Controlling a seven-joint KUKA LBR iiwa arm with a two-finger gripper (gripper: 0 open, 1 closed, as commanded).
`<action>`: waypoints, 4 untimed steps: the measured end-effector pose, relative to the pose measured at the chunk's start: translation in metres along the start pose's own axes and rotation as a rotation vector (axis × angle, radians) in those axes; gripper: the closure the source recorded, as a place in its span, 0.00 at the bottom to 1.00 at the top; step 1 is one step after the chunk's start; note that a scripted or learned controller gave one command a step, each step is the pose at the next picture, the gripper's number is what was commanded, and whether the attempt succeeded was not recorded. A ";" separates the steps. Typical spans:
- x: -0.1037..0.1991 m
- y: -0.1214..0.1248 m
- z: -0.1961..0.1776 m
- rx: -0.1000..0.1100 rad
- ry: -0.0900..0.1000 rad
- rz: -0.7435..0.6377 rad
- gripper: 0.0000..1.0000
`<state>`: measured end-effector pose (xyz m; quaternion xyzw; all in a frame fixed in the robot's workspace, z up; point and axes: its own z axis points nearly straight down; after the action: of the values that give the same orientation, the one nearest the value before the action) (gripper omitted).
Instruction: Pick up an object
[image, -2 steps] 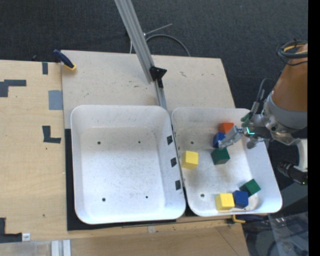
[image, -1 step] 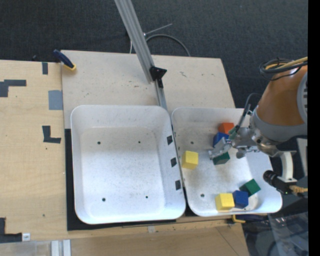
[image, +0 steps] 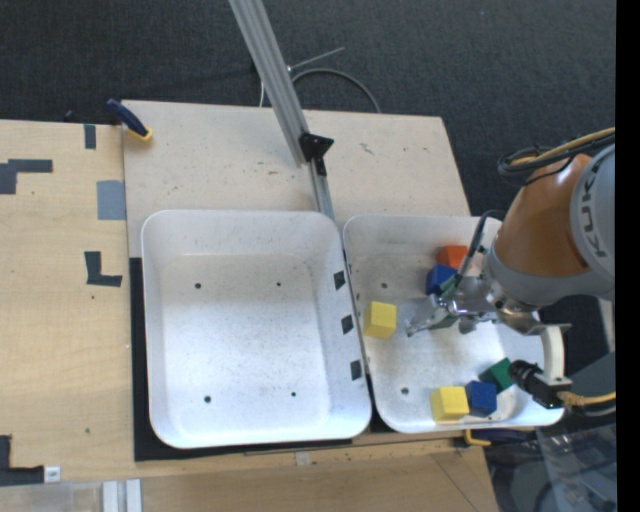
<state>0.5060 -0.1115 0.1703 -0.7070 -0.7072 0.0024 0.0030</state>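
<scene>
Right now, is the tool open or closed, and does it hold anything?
Tool: over the right bin, near the yellow block; open or closed cannot be told.

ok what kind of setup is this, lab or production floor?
Most likely a robotics lab grasping rig: two shallow white bins on a taped plywood bench, small coloured blocks such as a yellow cube, and a grey-and-orange arm reaching in.

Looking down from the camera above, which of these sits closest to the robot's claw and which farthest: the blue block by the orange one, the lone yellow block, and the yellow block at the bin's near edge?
Measured from the claw in the camera view:
1. Blue block, just above it, beside the orange block.
2. Lone yellow block, to its left, mid-bin.
3. Yellow block at the near edge, below it, next to another blue block.
</scene>
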 end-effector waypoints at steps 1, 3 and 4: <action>0.004 0.002 0.045 0.000 0.000 0.000 0.00; 0.007 0.005 -0.009 -0.010 -0.001 -0.001 1.00; 0.015 0.008 -0.069 -0.013 -0.002 -0.002 1.00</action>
<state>0.5148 -0.0965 0.2392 -0.7062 -0.7080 -0.0016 -0.0021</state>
